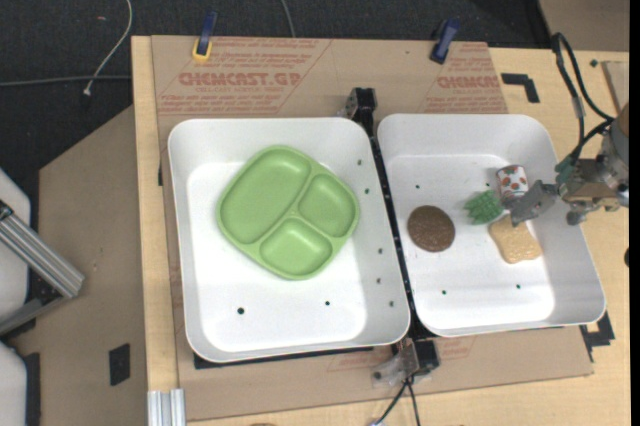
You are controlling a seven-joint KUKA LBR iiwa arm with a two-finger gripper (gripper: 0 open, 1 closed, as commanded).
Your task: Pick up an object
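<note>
Cardboard-topped bench [300,79] bears two white bins [200,304].

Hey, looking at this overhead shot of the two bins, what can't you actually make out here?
1. Gripper: small and blurred at the right bin's edge; finger state unreadable.
2. Arm: mostly cut off by the picture's right edge.
3. Small white block: its red markings are too tiny to read.
4. Green item: too small to identify.
5. Tan piece: its upper end meets the gripper; contact is unclear.

Two white bins [200,214], one green plate [288,211], four small objects [432,228].
</note>
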